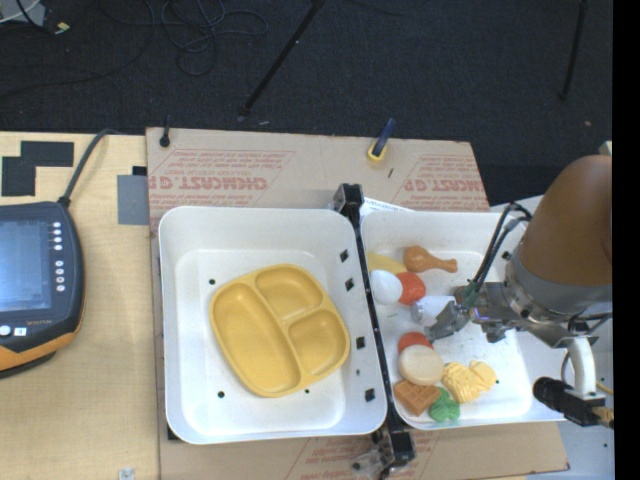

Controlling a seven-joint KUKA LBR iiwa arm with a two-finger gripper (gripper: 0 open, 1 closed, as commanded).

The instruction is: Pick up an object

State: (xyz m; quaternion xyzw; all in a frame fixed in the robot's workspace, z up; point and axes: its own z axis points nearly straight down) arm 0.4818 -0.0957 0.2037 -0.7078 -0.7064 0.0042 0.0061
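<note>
Camera view: we saw the gripper [447,320] low in the right bin [500,403], fingers slightly parted around nothing, amid smooth plastic toy food [420,365]; a glossy yellow divided plate [279,328] filled the left bin [190,268].

Arm [570,238]: running out of frame at the right edge, its bulk covering the right bin's [440,418] far right wall and corner.
Gripper [447,320]: blurring against the bin floor; finger position not readable.
Handheld control pendant [30,278]: being cut off by the left edge.
Small food toys at the bin's near corner: overlapping, kinds uncertain.
</note>
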